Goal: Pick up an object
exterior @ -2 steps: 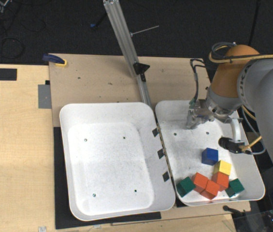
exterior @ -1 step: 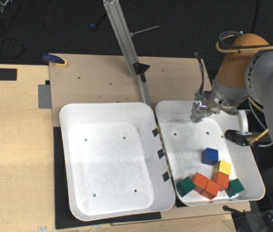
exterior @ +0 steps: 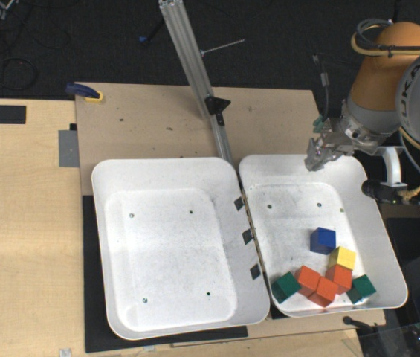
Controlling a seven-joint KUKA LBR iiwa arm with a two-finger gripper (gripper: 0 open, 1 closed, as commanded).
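Several small blocks lie in the near right corner of the right bin (exterior: pixel 291 171): a blue cube (exterior: pixel 323 239), a yellow cube (exterior: pixel 344 258), orange blocks (exterior: pixel 321 283) and two green blocks (exterior: pixel 285 285) (exterior: pixel 360 288). My gripper (exterior: pixel 316 158) hangs over the far rim of that bin, well away from the blocks and nothing shows between its fingers. The grey arm with its orange band (exterior: pixel 386 73) rises behind it at the right.
The left bin (exterior: pixel 120 177) sits beside the right one, with black clips along the shared edge. A slanted aluminium rail (exterior: pixel 195 65) rises from between the bins toward the back. A small blue and yellow item (exterior: pixel 84 91) lies at the bench's far left corner.
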